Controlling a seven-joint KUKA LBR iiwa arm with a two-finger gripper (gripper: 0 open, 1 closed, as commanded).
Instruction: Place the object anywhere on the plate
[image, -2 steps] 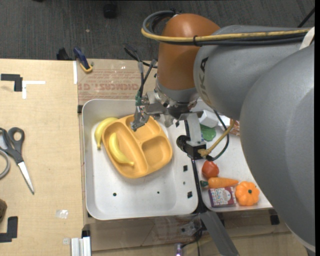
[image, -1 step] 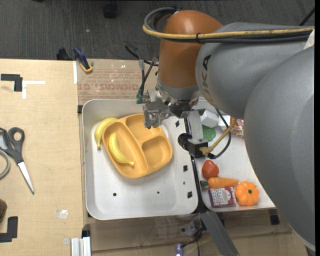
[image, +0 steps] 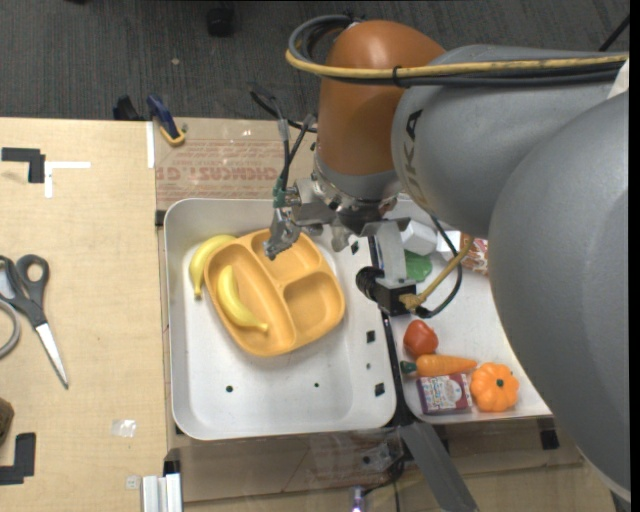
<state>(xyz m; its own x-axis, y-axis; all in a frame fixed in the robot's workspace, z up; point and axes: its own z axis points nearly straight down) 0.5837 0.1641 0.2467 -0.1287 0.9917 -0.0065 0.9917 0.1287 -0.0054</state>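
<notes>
1. The end effector (image: 277, 238) hangs over the back rim of the orange divided plastic plate (image: 300, 300), its tips just above the plate's upper compartment; whether its prongs are apart or together cannot be told, and nothing is seen gripped.
2. One yellow banana (image: 236, 299) lies inside the plate's left compartment, resting along its curve.
3. A second yellow banana (image: 205, 260) lies outside the plate, touching its left rim, on the floor of the left white bin (image: 270, 400).
4. The grey arm with its orange band (image: 375, 100) reaches in from the right above both bins.
5. The right white bin (image: 470, 320) holds a red tomato (image: 421, 336), an orange carrot (image: 445, 365), a small orange pumpkin (image: 494, 388) and a small purple packet (image: 442, 394).
6. On the wooden desk (image: 90, 300) to the left lie grey-handled scissors (image: 38, 315).
</notes>
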